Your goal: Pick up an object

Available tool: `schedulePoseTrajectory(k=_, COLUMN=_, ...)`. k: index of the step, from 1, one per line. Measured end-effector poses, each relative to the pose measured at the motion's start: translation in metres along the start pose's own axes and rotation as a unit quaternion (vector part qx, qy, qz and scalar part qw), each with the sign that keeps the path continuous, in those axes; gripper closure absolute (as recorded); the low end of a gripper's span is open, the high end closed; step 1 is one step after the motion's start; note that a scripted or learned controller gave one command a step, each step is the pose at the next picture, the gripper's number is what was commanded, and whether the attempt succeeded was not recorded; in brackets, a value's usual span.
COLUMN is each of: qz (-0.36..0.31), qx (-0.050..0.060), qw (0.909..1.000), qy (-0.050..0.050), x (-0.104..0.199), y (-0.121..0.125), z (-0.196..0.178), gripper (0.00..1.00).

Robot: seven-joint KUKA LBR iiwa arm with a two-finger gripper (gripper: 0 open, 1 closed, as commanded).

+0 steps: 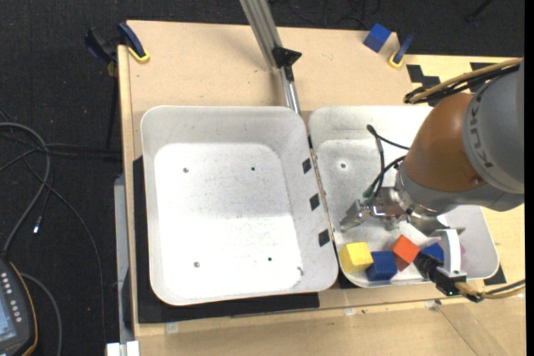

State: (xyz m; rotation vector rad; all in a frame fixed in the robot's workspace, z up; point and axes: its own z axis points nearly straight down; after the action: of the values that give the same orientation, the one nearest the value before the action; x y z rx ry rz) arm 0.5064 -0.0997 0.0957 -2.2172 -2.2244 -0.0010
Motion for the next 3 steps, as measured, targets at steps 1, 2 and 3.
schedulePoseTrajectory(k=1, qz=0.0, qx=-0.003, qw=1.0, qy=-0.002, x=-0.029, y=0.049, z=0.0, gripper=0.0)
schedulePoseTrajectory(k=2, qz=0.0, qx=0.001, qw=1.0, qy=0.0, x=-0.003, y=0.032, z=0.0, gripper=0.0)
schedulePoseTrajectory(k=3, qz=0.002, qx=0.0, qw=1.0, qy=0.0, x=-0.005, y=0.032, z=0.0, gripper=0.0)
